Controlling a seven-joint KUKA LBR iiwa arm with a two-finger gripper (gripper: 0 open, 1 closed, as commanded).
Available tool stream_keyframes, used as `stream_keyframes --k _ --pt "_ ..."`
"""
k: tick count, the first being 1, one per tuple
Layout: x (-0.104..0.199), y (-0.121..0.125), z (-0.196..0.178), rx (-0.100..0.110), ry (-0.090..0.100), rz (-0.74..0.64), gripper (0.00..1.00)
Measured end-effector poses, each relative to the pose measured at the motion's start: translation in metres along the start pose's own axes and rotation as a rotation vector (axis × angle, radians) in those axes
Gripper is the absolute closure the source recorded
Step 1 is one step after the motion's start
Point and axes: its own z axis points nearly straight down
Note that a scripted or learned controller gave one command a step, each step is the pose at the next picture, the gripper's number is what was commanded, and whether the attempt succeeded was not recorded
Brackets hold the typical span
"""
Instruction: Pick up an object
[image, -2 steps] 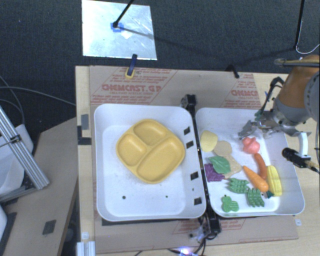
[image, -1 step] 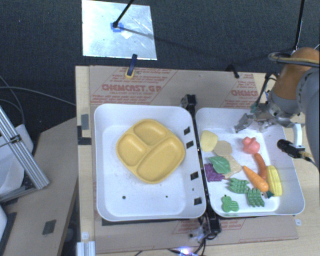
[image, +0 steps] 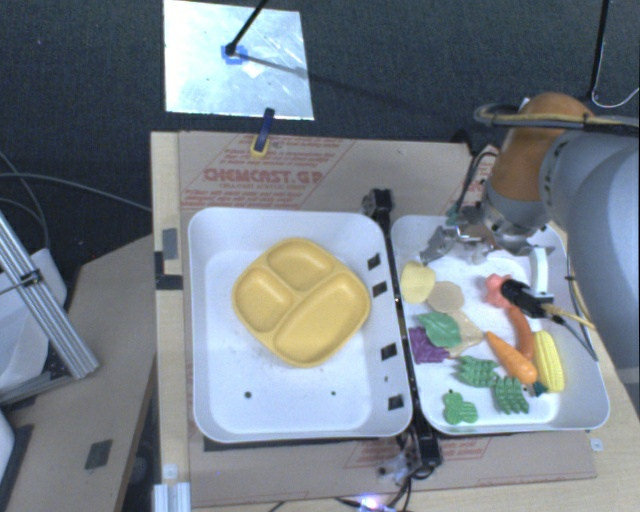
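Dark speckled flooring is seen around a cardboard-covered bench (image: 300, 165), on which red lettering can be read as "CHEMCAST", followed by what looks like "GP". Two white bins are borne side by side on it. In the left bin (image: 215, 400) a yellow divided plate (image: 300, 300) is laid. In the right bin (image: 580, 405) the toy foods are gathered: a pale yellow lemon-like piece (image: 417, 282), a tan slice (image: 446, 296), a purple grape cluster (image: 427, 346), green leafy pieces (image: 478, 372), an orange carrot (image: 512, 359) and a yellow corn cob (image: 549, 361).

The gripper (image: 443, 242) is held low over the far end of the right bin, near its inner corner. Nothing is seen between its metal parts, and whether they are apart or together cannot be told from this slant.

No object is raised; every toy lies on the bin floor. The lemon-like piece is judged the nearest candidate: it lies just beside the gripper, on the near side and slightly toward the left bin. It is roundish, so no long axis needs to be matched. The carrot and corn cob lie well apart from the gripper, toward the near right, with their long axes running roughly far-to-near. A short descent toward the near side is judged to be what the coming move calls for.
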Motion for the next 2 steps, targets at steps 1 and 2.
stream_keyframes --k 1,2 --pt "-0.006 0.0 -0.012 -0.004 -0.004 0.004 1.0" --pt "0.0 -0.141 -0.009 0.013 -0.001 0.015 1.0"
